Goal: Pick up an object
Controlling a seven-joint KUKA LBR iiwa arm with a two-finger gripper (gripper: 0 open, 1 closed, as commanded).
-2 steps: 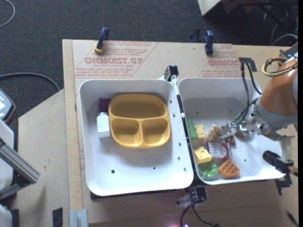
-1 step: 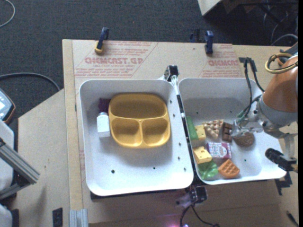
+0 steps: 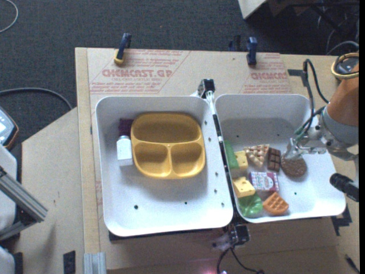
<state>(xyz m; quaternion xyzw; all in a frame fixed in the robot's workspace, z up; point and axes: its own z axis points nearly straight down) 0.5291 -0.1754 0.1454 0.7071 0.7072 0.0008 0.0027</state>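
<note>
I see the pincer [image 3: 295, 151] low in the right bin [image 3: 268, 110], just above a round brown cookie [image 3: 293, 168] and seemingly touching its upper edge. I cannot tell how far open it is or whether it grips anything. Left of the cookie lie a chocolate bar [image 3: 274, 159], a waffle-patterned piece [image 3: 257, 153], cheese wedges [image 3: 244, 186], a pink packet [image 3: 264, 181] and an orange waffle [image 3: 276, 204]. The left bin [image 3: 154, 210] holds a yellow divided tray [image 3: 167, 144] and a small white bottle [image 3: 124, 150] beside it.
</note>
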